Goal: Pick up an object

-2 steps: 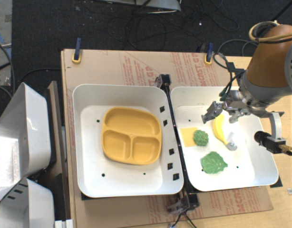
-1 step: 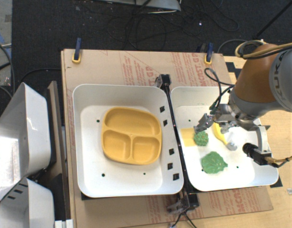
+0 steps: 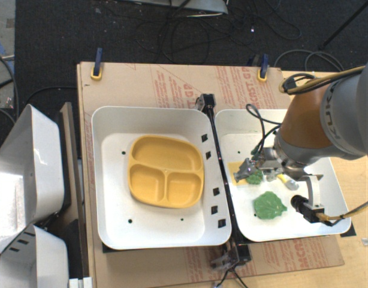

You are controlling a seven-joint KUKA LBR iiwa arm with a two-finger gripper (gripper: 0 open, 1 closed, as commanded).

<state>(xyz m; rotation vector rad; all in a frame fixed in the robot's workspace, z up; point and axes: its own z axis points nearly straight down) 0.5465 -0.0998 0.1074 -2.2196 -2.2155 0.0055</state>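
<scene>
Nearest the camera in the right bin [image 3: 244, 120], a green leafy piece [image 3: 270, 206] lies alone on the white floor, just short of the front rim. Just beyond it the gripper [image 3: 256, 166] hangs low over a smaller green piece [image 3: 255, 177] — whether it is spread or pinching cannot be told. A flat yellow piece [image 3: 234, 172] lies just beside that, toward the wall between the bins. The grey, orange-banded arm [image 3: 328, 122] covers this bin's right side; open floor shows at its far corner by the dividing wall. In the left bin [image 3: 106, 161] a yellow divided plate [image 3: 166, 171] sits mid-floor, with bare white all round. Farther off, two clamps [image 3: 97, 66] grip the cardboard sheet [image 3: 172, 83] at its far edge.
</scene>
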